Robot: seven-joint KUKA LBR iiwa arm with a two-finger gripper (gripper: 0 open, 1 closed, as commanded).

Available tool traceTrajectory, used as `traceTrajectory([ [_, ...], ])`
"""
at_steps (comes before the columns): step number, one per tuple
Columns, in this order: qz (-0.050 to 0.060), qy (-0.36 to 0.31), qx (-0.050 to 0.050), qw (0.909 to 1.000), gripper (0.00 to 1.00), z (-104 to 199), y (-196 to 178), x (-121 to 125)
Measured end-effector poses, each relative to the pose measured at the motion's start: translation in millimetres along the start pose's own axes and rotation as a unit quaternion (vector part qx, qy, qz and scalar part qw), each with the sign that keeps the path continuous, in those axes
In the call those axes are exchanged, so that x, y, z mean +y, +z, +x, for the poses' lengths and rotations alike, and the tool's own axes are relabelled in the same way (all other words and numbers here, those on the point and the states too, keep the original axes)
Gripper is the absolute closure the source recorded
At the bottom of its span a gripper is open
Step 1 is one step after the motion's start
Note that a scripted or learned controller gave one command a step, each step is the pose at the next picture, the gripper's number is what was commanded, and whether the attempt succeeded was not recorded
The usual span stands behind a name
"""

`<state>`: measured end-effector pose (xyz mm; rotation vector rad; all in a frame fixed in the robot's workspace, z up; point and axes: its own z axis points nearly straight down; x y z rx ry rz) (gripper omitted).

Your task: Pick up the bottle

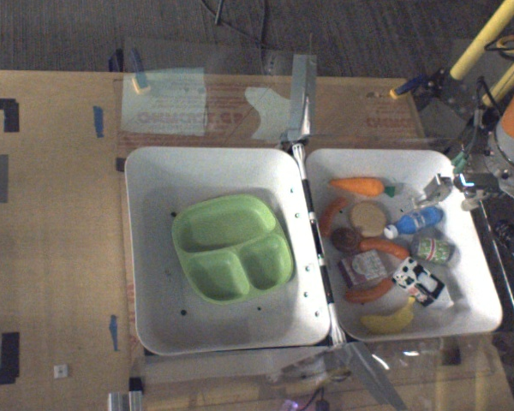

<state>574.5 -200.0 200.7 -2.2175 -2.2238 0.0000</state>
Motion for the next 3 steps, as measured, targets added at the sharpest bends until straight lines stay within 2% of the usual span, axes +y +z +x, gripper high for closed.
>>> traceTrajectory([
  [1,-0.002,0.028,0.001,0.9996,0.00,-6,104,15],
  [2,-0.003,0.029,-0.001,0.9996,1.00,-8,94,15],
  [3,-0.001,0.059,-0.001,0.9982,1.00,27,-22,7],
])
